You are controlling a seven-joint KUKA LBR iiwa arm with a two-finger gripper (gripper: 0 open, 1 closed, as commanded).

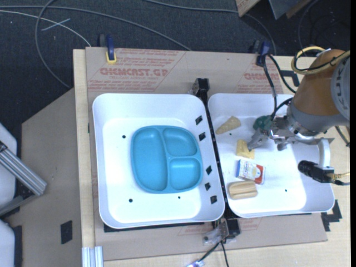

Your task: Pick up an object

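Nearest the lens, the grey arm with its orange band reaches over the right bin, its gripper low beside a yellow wedge; whether the jaws are open or closed cannot be told. That bin also holds a pale tan wedge, a small white carton and a rounded tan roll. Across the divider, the left bin holds a smooth blue plate with three compartments.

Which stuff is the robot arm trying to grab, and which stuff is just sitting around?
For the job:
gripper, low in the right bin
yellow wedge, right by the gripper
tan wedge
small carton
bread roll

Just lying about:
blue divided plate in the left bin
cables on the floor
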